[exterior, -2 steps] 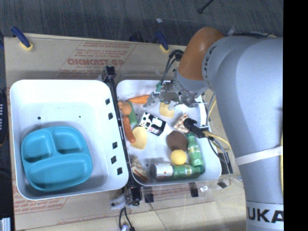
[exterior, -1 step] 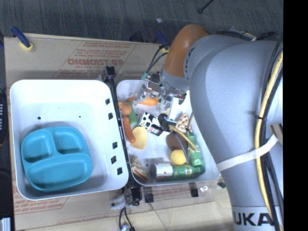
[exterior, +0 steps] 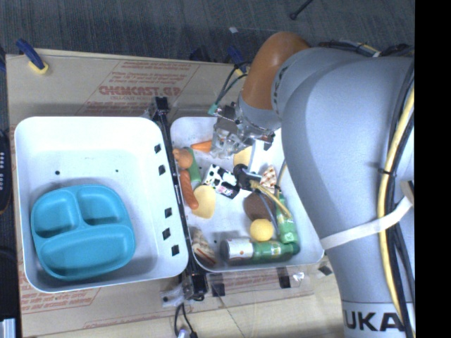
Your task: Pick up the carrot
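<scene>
The hand [exterior: 227, 141] is hanging just right of the carrot [exterior: 202, 146]. I cannot tell whether it is gripping. A blue tray [exterior: 81, 229] is lying well left of the carrot.

Gripper [exterior: 227, 141] over carrot [exterior: 202, 146] — rt bin [exterior: 184, 125].

My claw [exterior: 227, 141] hangs over the far end of the right bin [exterior: 182, 127]. Just below it the carrot [exterior: 201, 146], a dice-patterned piece [exterior: 213, 175] and yellow fruit [exterior: 205, 201] crowd the floor. Beyond the divider, the left bin [exterior: 84, 143] lies open above a blue tray [exterior: 81, 229].
</scene>
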Controlling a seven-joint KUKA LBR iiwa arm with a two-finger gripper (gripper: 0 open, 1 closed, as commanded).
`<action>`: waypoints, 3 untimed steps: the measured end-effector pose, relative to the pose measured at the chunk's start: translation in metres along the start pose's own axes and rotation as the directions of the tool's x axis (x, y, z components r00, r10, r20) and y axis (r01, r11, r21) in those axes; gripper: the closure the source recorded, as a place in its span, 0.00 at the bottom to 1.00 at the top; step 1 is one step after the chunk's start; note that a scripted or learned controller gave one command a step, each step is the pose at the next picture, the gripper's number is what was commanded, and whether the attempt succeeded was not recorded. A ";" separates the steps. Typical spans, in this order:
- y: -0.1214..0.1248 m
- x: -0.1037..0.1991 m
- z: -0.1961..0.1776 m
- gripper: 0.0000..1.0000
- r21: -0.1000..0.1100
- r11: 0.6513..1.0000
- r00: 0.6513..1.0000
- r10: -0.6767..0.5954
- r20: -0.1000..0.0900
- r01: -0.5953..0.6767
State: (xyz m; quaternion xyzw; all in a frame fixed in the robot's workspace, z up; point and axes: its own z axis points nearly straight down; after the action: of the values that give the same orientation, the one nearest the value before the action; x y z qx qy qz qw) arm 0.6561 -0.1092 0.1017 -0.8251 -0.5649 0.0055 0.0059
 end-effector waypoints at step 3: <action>-0.001 0.001 -0.010 0.00 0.005 1.000 1.000 -0.011 0.001 0.011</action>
State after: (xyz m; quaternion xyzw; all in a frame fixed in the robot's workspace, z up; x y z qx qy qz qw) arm 0.6562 -0.1077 0.1113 -0.8219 -0.5696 0.0073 0.0078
